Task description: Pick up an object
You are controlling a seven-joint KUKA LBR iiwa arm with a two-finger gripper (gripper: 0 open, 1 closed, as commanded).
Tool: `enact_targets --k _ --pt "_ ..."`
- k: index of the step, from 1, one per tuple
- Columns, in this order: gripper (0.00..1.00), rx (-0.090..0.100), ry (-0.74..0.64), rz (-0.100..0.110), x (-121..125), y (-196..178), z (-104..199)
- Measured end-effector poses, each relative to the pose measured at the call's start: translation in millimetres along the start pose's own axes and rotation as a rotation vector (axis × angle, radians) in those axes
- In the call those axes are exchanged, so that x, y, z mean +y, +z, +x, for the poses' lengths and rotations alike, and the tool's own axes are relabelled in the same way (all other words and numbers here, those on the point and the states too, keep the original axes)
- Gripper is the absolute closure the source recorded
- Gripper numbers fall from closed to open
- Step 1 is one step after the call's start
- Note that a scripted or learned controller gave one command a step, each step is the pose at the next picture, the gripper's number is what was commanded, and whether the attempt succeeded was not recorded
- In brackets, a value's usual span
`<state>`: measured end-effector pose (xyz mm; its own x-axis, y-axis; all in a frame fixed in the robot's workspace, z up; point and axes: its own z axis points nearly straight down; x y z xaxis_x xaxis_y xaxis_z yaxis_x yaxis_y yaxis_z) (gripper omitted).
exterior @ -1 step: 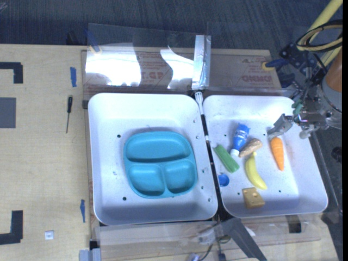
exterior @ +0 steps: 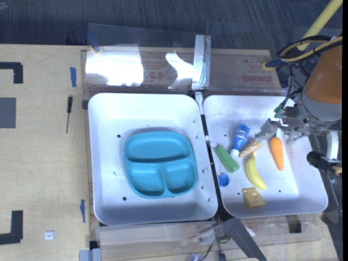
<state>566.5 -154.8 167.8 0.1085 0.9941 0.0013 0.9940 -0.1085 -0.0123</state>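
Over the right bin point(exterior: 312, 197), the gripper point(exterior: 270, 130) hangs with fingers spread, carrot point(exterior: 277, 152) lying just beside, unheld.

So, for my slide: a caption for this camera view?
Gripper hovers over right bin of toys beside carrot; left bin holds blue tray.

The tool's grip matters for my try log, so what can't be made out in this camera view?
- Tool: too small and blurred to tell its finger state, or whether it touches the carrot.
- Arm: cut off by the right edge.
- Small blue item: too small to identify.
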Motion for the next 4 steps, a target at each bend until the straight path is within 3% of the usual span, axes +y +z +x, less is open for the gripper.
enact_targets --k 1,2,3,4 --pt "0.0 -0.002 -0.083 -0.014 22.7 51.1 -42.0" --pt "0.0 -0.007 -0.046 -0.04 32.2 66.1 -24.8" --pt "0.0 0.0 -0.082 -0.019 26.3 81.0 -39.5" --pt "0.0 0.001 -0.016 -0.008 -24.8 25.7 3.5"
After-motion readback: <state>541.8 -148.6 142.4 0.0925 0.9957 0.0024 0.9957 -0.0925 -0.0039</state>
